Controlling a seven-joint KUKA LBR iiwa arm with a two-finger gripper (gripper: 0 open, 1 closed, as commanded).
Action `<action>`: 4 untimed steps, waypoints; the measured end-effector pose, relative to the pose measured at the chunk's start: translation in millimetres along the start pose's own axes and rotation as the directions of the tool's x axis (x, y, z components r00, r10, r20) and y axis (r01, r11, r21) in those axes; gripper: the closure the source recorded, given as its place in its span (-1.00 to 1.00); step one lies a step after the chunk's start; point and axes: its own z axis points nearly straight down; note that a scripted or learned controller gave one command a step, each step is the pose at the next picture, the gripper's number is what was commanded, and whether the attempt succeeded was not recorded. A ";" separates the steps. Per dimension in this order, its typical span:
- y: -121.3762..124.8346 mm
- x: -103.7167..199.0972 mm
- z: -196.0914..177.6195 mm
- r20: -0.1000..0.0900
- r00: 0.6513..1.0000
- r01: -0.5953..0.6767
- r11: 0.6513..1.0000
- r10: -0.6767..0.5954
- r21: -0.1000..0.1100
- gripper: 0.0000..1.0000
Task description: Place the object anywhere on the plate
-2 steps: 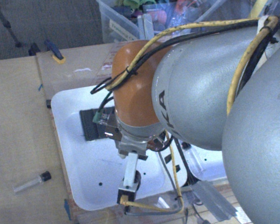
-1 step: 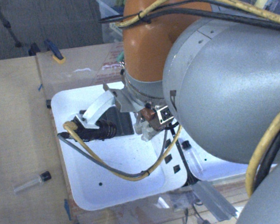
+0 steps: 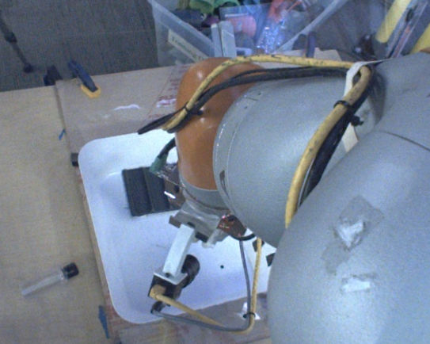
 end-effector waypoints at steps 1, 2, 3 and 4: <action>2.3 2.1 7.7 0.001 0.714 0.700 0.714 -0.700 -0.001 1.00; 90.8 52.1 11.4 -0.002 0.952 0.305 0.952 -0.305 -0.004 1.00; 138.9 73.8 -24.8 -0.009 0.907 -0.422 0.907 0.422 -0.002 1.00; 112.0 104.1 -191.7 -0.011 0.816 -0.578 0.816 0.577 0.000 1.00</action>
